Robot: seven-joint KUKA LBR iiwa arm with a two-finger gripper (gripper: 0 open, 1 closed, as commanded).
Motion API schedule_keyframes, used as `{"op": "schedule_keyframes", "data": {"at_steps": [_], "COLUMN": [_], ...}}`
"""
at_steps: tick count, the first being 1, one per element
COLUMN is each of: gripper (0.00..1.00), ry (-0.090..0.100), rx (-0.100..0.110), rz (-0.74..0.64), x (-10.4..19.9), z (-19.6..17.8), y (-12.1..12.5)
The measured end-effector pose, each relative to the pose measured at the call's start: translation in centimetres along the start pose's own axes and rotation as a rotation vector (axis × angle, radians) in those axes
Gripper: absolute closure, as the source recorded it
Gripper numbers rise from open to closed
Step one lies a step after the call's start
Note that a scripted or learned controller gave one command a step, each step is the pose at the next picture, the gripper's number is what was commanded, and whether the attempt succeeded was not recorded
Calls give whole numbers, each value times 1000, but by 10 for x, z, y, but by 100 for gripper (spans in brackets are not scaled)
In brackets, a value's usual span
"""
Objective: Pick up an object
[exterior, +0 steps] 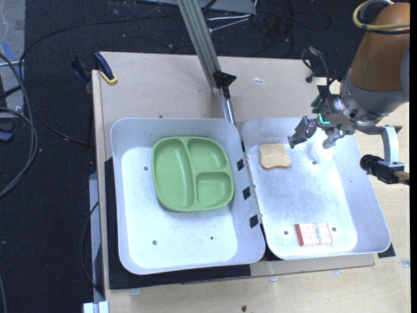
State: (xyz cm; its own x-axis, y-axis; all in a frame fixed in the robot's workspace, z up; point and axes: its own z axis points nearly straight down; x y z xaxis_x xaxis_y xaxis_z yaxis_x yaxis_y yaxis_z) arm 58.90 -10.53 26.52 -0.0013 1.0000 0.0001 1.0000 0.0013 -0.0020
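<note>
A tan slice of toast [274,156] lies in the right bin [348,204], near its back left corner. A small red and white box [315,234] rests flat near the same bin's front edge. My gripper [315,135] hangs over the back of the right bin, just right of the toast and apart from it. Its two fingers are spread and nothing sits between them.
The left bin [137,227] bears a green divided plate [193,173]. A grey metal post [202,41] slants up from the gap between the bins. Tan bench top [163,83] lies behind both bins.
</note>
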Motion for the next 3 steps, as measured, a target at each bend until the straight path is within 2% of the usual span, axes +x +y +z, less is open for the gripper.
{"op": "schedule_keyframes", "data": {"at_steps": [1,3], "gripper": [0,0], "ry": [0,0], "rx": [-2,3], "rz": [0,2], "x": [0,6], "z": [-1,88], "y": [0,0]}}
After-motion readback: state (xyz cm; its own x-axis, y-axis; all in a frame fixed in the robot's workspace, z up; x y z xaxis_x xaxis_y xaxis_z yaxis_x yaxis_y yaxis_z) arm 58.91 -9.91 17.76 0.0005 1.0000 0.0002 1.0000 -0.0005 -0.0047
